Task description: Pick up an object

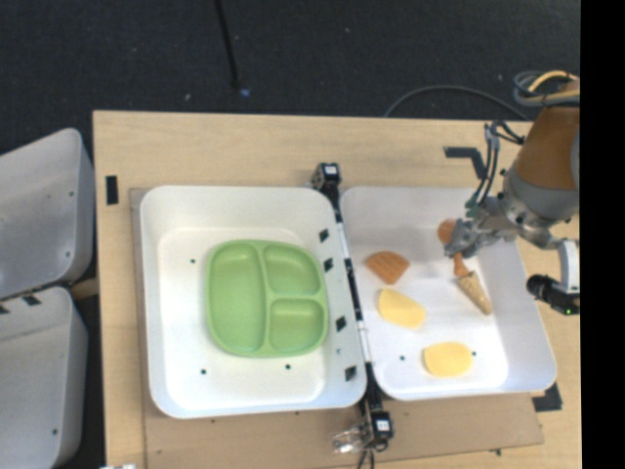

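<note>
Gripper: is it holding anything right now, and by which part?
Cannot be told. The gripper sits low in the right bin, over a small orange piece and just above the cone-shaped piece.

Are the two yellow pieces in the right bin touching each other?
Apart. The camera view shows bare white bin floor between the upper yellow piece and the lower yellow piece.

The grey arm (542, 179) enters from the right edge of the camera view, its orange band (549, 145) sitting high near the upper right and the grey wrist section just beneath it. From there the limb slants down and to the left, ending in the gripper (461, 244), which points downward and leftward at a tilt. Cables loop off the upper part of the arm, and a dark fitting juts out below the wrist on the right.
</note>
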{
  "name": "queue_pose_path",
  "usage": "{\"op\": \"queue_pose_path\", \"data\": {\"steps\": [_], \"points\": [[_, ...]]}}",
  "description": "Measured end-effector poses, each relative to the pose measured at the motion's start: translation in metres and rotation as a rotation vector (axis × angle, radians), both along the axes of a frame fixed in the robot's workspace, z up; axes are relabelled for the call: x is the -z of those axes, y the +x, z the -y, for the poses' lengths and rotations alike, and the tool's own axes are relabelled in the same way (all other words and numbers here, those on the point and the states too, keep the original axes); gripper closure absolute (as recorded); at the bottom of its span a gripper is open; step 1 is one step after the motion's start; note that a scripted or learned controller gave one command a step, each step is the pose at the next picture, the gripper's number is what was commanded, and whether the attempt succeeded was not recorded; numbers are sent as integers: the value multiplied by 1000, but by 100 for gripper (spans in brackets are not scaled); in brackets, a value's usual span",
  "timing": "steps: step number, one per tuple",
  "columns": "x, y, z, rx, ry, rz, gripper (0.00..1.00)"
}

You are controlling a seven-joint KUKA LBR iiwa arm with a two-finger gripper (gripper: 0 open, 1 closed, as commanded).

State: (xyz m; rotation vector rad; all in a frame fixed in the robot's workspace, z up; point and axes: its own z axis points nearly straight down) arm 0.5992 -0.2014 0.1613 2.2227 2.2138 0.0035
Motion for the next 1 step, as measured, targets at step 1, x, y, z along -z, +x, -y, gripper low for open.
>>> {"op": "queue_pose_path", "data": {"steps": [1], "points": [[-51,1,2,-6,-1,1,100]]}}
